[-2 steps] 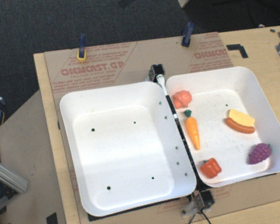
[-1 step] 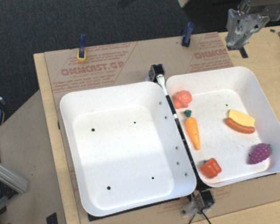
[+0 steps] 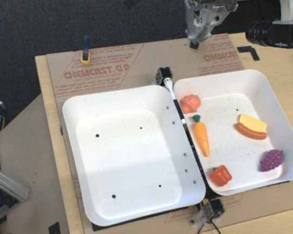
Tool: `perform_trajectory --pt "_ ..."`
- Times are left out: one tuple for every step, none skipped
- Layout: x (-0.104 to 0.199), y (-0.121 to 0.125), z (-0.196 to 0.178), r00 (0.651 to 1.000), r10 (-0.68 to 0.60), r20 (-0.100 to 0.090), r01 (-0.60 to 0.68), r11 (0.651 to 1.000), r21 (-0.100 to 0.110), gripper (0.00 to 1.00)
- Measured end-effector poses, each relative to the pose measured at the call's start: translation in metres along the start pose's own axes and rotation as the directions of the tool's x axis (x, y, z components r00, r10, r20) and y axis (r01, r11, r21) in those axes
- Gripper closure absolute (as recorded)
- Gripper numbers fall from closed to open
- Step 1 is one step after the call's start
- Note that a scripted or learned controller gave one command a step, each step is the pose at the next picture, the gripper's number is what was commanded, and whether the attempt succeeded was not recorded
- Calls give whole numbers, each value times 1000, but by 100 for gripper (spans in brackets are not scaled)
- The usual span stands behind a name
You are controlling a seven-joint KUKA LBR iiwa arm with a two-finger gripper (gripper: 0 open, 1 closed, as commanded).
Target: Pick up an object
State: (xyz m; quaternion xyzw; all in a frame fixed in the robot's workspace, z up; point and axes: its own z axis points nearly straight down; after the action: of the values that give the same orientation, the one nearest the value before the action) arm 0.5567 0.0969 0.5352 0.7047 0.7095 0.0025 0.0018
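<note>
Carrot [image 3: 201, 138] lengthwise, leaf end far, claw [image 3: 198, 34] above, grip state unclear

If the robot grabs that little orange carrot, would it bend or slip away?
The carrot looks like moulded plastic, so it is probably stiff and light. Its smooth, tapered body may slip out of the gripper toward the thin tip. Being round, it could roll if nudged sideways.

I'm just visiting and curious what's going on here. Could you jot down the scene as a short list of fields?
gripper: raised beyond the far edge of the right bin, nothing seen in it
right bin: holds five toy foods
carrot: near the divider
pink piece: far left corner
red pepper: near front edge
bread: right of the carrot
grapes: front right
left bin: white
</note>
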Motion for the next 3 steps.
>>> perform_trajectory --pt "-32 -81 -1 1000 10 1 -10 1000 10 100" --pt "34 -45 0 1000 2 0 -2 1000 2 100" --pt "92 -17 1 1000 1 -1 -1 1000 2 100"
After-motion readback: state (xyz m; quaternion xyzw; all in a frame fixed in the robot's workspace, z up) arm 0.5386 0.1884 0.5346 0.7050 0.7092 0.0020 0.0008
